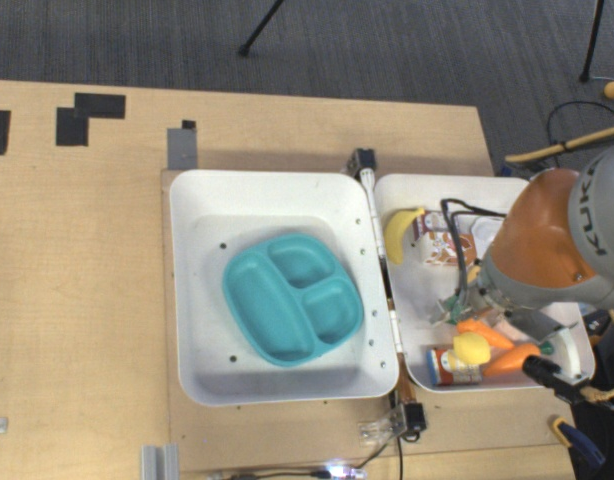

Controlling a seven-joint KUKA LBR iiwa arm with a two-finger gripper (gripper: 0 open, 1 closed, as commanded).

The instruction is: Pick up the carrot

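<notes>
The carrot [502, 353] is lying in the right bin [419, 368] beside a lemon [471, 347], and the gripper [474, 306] is hanging just above it (its opening I cannot tell).

At the right edge of the frame, the grey arm [602, 203] shows part of its dark maker's lettering, "KU". Printing on the packets is too small to read.

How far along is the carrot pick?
Done: the arm is over the right bin. In hand: nothing visibly gripped; the carrot lies in that bin beside a lemon. Left: grasping and lifting the carrot.
</notes>
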